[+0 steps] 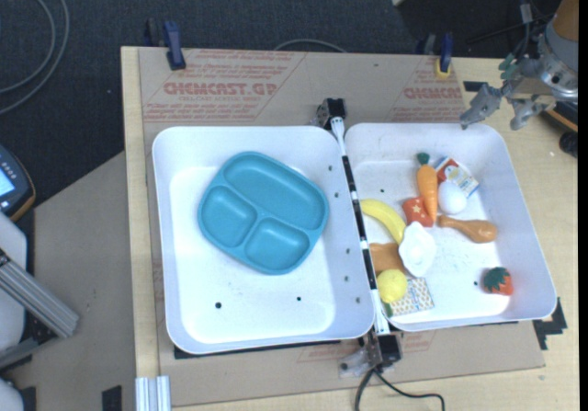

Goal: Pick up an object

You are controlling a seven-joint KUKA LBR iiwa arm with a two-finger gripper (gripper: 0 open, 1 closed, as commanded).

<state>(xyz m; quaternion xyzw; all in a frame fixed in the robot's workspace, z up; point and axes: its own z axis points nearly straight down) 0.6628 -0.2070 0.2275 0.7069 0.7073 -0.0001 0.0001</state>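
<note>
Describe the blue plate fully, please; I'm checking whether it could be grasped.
The blue plate is a light-blue, plastic-looking tray with rounded corners and three sunken sections: one long one along its upper left and two smaller ones toward its lower right. It lies flat, right side up and turned at a slant, in the left bin, toward the bin's upper middle. It holds nothing and only the bin floor touches it. The gripper hangs far off, above the right bin's far corner.

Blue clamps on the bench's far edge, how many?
2. One blue clamp at the far-left corner of the board, the other clamp at the far right, above the right bin. Others may be out of sight.
</note>
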